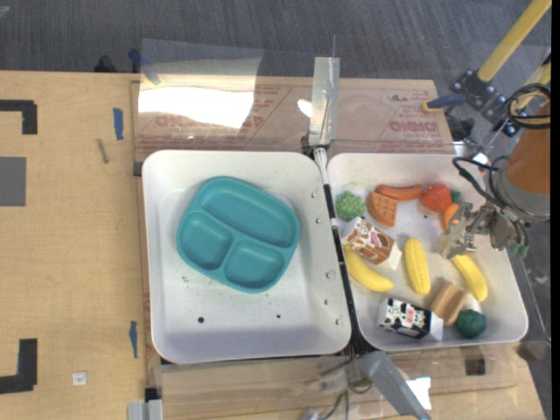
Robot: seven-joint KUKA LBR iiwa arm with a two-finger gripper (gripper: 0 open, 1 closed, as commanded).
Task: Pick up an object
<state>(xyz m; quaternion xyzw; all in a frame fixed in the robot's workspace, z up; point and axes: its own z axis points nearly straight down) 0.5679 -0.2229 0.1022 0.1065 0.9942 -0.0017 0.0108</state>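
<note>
Gripper (472, 234) low over right bin (516, 322), finger state impossible to tell.
Just below it a toy banana (471, 276) lies (slanted), long axis upper-left to lower-right.

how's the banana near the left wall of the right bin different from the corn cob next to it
The banana is smooth, curved and plain yellow; the corn cob is straight, blunt and bumpy with kernels. The banana lies slanted along the bin's left side, while the corn cob lies nearly straight up and down in the view, nearer the middle. Both are yellow toy foods lying flat on the floor of the right bin.
</note>
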